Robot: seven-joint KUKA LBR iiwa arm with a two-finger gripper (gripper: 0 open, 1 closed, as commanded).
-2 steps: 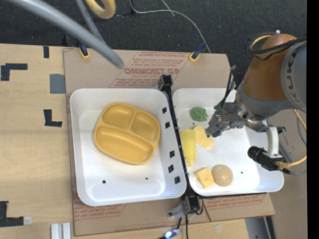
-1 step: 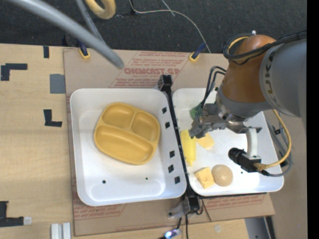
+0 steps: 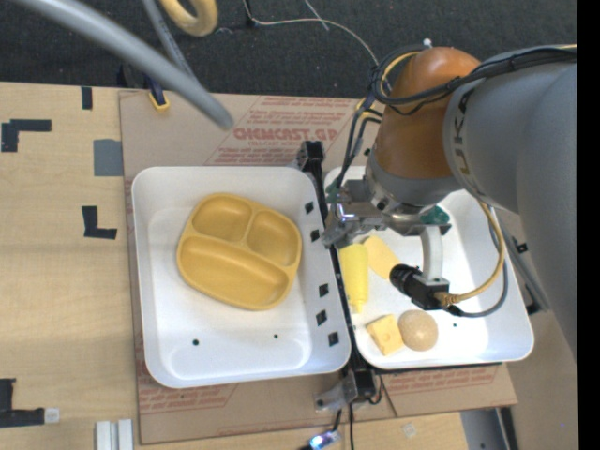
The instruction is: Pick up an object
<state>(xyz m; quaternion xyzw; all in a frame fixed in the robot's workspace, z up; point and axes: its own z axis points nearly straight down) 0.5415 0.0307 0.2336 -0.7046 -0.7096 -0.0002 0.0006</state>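
In the right bin (image 3: 506,345) lie several objects. A yellow elongated piece (image 3: 355,276) runs along the bin's left wall, with a pale yellow flat piece (image 3: 380,252) beside it. Toward the front edge sit a yellow wedge (image 3: 382,334) and a tan round object (image 3: 419,329). A small teal thing (image 3: 437,217) peeks out under the arm. My gripper (image 3: 345,225) hangs low over the bin's left part, just above the top end of the yellow elongated piece. The wrist hides much of what lies below it.
The left bin (image 3: 155,336) holds a yellow divided plate (image 3: 240,250). A black divider with clips (image 3: 323,279) separates the bins. The arm's orange band (image 3: 427,111) and grey body cover the right bin's back half. A black cable fitting (image 3: 417,286) hangs over its middle.
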